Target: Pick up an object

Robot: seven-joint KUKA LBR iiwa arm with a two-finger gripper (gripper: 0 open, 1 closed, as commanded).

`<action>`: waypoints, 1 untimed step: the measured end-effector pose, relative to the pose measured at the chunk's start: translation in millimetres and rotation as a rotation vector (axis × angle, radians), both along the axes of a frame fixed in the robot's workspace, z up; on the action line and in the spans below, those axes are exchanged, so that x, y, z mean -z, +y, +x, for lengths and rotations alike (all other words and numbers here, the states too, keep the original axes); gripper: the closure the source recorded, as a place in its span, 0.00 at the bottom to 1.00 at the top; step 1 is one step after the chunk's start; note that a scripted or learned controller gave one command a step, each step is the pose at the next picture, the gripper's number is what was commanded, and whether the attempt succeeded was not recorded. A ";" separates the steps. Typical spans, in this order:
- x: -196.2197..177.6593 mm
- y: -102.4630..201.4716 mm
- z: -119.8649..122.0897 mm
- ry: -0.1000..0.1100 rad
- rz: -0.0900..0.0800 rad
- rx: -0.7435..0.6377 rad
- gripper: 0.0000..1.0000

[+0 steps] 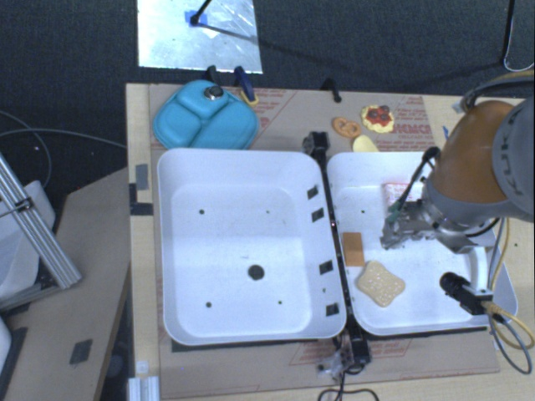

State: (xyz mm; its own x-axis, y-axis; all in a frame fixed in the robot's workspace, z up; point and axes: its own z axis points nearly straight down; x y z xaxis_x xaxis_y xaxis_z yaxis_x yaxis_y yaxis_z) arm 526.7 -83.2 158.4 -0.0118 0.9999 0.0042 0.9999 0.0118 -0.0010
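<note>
With its jaws' state impossible to tell, the grey gripper hovers in the right white bin near the tan bread-shaped slice, which could slide away under an off-centre descent.

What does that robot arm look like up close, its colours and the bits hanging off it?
The arm is a thick rounded tube with a broad orange band and grey casing beside it. Below the band sits a grey metal wrist. The gripper is small, dark and angular. A thin dark cable runs along the wrist toward it. A black cylindrical part sticks out lower down.
</note>
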 end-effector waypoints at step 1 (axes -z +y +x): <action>-27.0 104.7 -24.9 -0.003 0.001 -0.003 1.00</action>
